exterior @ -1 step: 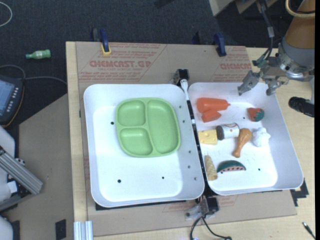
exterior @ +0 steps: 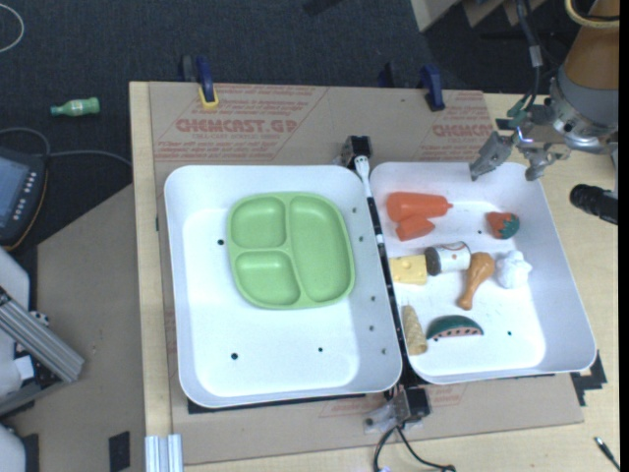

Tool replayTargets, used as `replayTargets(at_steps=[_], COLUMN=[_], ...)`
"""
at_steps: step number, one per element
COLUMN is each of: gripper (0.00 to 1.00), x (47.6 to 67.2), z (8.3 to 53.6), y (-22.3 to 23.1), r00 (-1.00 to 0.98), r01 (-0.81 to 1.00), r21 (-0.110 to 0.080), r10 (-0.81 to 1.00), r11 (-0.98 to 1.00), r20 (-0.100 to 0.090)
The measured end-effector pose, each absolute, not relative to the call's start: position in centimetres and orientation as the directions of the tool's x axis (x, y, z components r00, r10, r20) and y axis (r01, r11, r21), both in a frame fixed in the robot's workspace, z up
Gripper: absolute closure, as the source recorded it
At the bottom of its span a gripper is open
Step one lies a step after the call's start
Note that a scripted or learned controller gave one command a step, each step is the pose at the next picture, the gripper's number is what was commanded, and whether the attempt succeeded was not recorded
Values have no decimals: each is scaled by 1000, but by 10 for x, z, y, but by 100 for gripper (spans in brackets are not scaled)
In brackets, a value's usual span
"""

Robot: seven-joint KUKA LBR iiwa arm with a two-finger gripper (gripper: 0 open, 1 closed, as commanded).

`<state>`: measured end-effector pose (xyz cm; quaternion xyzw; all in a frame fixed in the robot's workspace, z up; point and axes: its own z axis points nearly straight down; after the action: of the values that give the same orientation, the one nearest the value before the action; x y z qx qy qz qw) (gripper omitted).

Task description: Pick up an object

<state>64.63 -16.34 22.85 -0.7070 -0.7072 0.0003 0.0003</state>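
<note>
My gripper [exterior: 511, 168] hangs over the far edge of the right bin [exterior: 560, 293], open, with nothing between its fingers. Below it in that bin lie an orange carrot [exterior: 417, 206], a smaller orange piece [exterior: 414, 228], a strawberry [exterior: 502, 224], a yellow cheese wedge [exterior: 409, 269], a small white and dark bottle [exterior: 447, 259], a brown drumstick [exterior: 476, 277], a white crumpled piece [exterior: 511, 269], a watermelon slice [exterior: 454, 328] and a tan bread stick [exterior: 414, 329]. The strawberry is the nearest to the gripper.
The left bin [exterior: 197, 342] holds a green divided plate [exterior: 291, 249]. A black divider strip [exterior: 375, 254] runs between the bins. Blue clamps [exterior: 206, 79] [exterior: 430, 87] grip the bench's far edge. A green bottle [exterior: 77, 107] lies on the floor at the left.
</note>
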Motion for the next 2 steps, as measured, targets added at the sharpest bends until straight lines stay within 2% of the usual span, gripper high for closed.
replayTargets(at_steps=[2], gripper=[0], x=[640], z=[121], y=[-155], r00=[0], r01=[1000], r21=[-6], r10=[1000], r11=[0], r20=[1])
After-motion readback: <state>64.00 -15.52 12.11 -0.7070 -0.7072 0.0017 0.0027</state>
